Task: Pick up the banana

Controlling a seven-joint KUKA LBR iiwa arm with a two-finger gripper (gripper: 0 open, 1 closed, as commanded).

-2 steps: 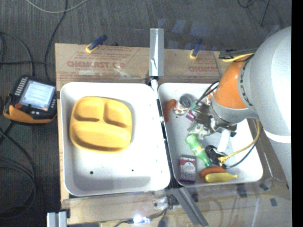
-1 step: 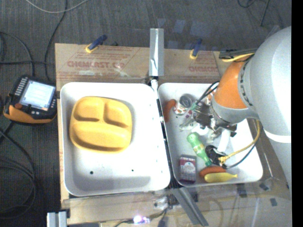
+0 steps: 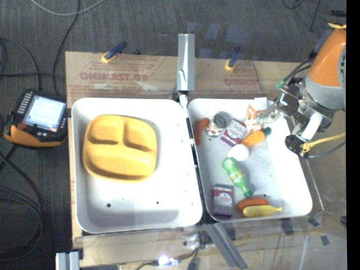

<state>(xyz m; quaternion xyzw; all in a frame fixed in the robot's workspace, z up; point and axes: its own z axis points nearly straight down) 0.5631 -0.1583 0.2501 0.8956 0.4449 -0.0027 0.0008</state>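
Observation:
The yellow banana (image 3: 262, 211) lies flat in the front right corner of the right bin (image 3: 292, 176), just in front of a red-orange sausage-shaped toy (image 3: 252, 202) that touches it. My gripper (image 3: 272, 112) hangs over the far right part of the same bin, beside a small white and orange carton (image 3: 253, 115). It is well away from the banana, nearly the bin's whole depth behind it. The grey arm with its orange band (image 3: 329, 61) reaches in from the right.
The right bin also holds a carrot (image 3: 253, 138), a white ball (image 3: 238, 152), a green bottle (image 3: 237, 176), a maroon box (image 3: 223, 199), a can (image 3: 216, 123) and a purple packet (image 3: 233, 131). A yellow divided plate (image 3: 120, 146) sits upside down in the left bin (image 3: 135, 207).

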